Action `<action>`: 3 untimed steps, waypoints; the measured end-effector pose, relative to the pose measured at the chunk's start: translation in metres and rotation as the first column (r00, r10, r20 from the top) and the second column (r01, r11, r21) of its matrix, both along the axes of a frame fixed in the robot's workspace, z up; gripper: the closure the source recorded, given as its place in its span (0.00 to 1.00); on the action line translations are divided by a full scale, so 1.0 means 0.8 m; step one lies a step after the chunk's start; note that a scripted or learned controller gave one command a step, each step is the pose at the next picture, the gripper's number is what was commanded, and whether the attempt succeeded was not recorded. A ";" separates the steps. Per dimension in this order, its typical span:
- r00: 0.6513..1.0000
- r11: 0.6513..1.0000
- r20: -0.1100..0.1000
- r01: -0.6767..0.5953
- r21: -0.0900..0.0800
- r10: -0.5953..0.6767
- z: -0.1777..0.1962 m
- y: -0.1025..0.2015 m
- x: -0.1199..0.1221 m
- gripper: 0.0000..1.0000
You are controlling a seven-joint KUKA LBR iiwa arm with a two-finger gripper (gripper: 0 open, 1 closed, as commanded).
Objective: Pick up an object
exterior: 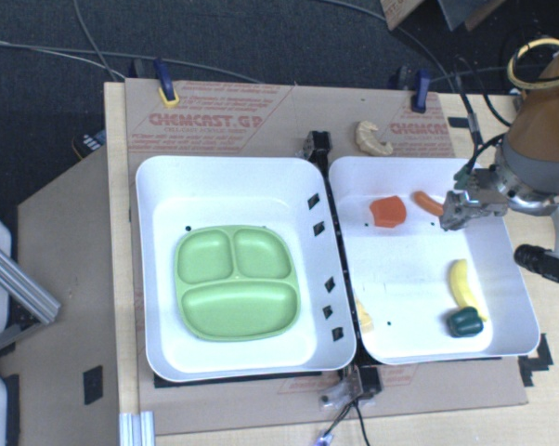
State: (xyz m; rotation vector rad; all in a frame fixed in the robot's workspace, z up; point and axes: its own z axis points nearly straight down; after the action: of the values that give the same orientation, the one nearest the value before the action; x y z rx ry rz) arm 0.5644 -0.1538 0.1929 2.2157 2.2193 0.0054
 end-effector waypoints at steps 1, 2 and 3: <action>1.000 1.000 0.001 -0.001 0.000 0.001 0.060 0.006 0.011 1.00; 1.000 1.000 -0.004 -0.004 0.002 0.004 0.064 0.061 0.020 1.00; 1.000 1.000 -0.009 -0.004 0.004 0.004 0.047 0.126 0.029 1.00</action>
State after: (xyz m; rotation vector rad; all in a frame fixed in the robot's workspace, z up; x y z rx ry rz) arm 0.5878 -0.0531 0.2307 2.2178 2.2307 0.0003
